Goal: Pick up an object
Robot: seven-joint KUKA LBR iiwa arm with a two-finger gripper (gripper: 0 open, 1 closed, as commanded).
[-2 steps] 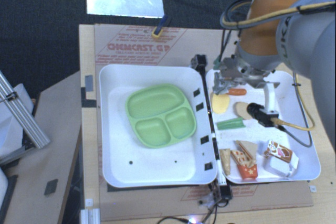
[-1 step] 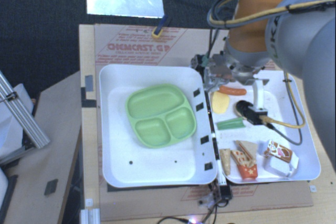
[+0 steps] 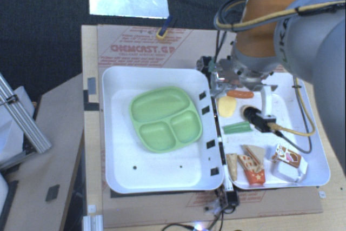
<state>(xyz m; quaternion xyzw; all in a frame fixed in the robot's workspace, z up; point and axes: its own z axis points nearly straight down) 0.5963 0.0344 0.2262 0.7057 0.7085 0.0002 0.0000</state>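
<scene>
Jaws (image 3: 238,84) of the arm hang low over the right bin (image 3: 316,165), just above the toy hot dog (image 3: 240,94); whether they are open or closed I cannot tell. Behind the left bin (image 3: 116,170), which holds a green divided plate (image 3: 165,118), the cardboard (image 3: 146,46) reads "CHEMCAST GP".

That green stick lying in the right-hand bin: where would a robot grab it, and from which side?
Probably at its middle, coming straight down from above. The green stick lies flat and narrow, running roughly left to right, so the jaws would best close across its short width. Bare floor of the right bin shows along its long sides, though the gripper's black body sits near its right end.
</scene>
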